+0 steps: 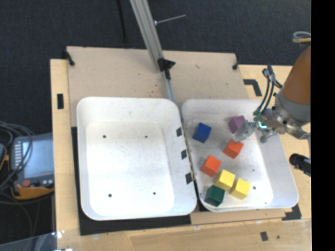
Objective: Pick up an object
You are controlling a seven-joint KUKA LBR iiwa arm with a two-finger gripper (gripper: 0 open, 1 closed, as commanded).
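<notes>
Lowered into the upper right part of the right bin (269, 177) on the counter (115, 72): the hand (245, 131), reaching in from the frame's right, set just beside the purple block (236, 123) and just above the red block (233, 149). Open or closed, impossible to tell from this slanted view; nothing visibly gripped.

Also in the same bin: a blue block (201, 132) to the left, an orange block (211, 165) lower down, and two yellow blocks (226, 179) (241, 188) with a green block (214, 195) crowded near the bottom edge.

Likely trouble from here: closing between purple and red rather than around either, and coming away with nothing. Equally possible: nudging the purple block toward the bin's upper wall, or clipping only a corner so that the block twists out on the lift. Also worth watching: the red block close below, liable to be pushed or pinched together with its neighbour. Left bin (131, 156) out of play.
</notes>
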